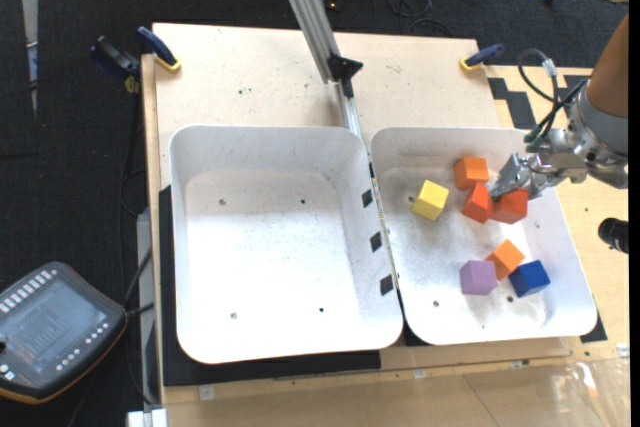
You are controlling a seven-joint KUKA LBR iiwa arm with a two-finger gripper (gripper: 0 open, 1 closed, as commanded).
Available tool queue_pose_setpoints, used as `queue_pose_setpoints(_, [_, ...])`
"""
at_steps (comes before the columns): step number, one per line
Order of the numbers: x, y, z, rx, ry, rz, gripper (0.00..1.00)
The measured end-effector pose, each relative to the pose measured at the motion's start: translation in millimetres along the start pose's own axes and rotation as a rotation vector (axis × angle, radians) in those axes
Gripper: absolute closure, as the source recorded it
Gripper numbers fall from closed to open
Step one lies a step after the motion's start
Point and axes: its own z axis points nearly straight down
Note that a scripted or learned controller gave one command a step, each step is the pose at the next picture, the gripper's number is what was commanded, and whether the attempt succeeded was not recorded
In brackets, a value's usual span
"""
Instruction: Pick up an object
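On the pale worktop (pixel 260 75), the right-hand bin (pixel 560 315) held every block: yellow (pixel 431 199), purple (pixel 478 276), blue (pixel 529 278) and several orange and red. The end effector (pixel 512 177) hung low over the red block (pixel 511 206), perhaps touching it; whether it was open or closed could not be told.

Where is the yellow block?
The yellow block sits in the right bin, near its left wall, left of the orange blocks.
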Motion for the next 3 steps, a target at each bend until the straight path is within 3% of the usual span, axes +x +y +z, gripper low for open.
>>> queue_pose_setpoints(3, [160, 5, -3, 0.005, 0.003, -0.005, 1.0])
